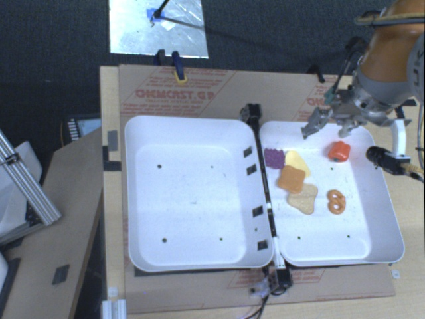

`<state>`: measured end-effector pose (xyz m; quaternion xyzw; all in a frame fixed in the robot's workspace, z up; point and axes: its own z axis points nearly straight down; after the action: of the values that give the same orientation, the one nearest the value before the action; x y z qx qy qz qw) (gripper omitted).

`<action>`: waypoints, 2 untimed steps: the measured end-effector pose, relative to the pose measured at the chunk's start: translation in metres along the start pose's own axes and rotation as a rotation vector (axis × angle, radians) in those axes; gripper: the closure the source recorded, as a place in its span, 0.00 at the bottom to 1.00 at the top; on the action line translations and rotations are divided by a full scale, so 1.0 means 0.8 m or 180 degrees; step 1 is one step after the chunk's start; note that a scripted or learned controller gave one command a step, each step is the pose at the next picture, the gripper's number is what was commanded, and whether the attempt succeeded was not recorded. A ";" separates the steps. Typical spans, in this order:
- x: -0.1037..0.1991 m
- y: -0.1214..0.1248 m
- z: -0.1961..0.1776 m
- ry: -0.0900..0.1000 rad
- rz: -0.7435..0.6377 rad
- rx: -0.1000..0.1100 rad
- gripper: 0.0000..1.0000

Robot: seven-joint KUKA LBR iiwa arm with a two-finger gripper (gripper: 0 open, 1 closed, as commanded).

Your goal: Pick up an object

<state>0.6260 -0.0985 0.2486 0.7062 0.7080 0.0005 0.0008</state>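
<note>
While the grey arm (392, 52) leans in from the right, its hand (319, 123) hangs above the back edge of the right bin (372, 244), and from here I cannot tell how it is set. Nothing sits in its grasp that I can see. Down in that bin lie a red piece (339, 151) near the back, a purple piece (273, 157) touching a yellow one (297, 161), an orange slab (291, 179), a tan slice (303, 199) and a pretzel (336, 202). The left bin (192, 198) sits beside it on the bench (199, 92).
</note>
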 end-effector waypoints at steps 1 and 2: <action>-0.021 -0.015 0.066 0.0001 0.0008 0.0014 0.00; -0.073 -0.104 0.131 0.0000 0.0024 0.0030 0.00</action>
<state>0.5430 -0.1571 0.1436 0.7088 0.7054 -0.0028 -0.0026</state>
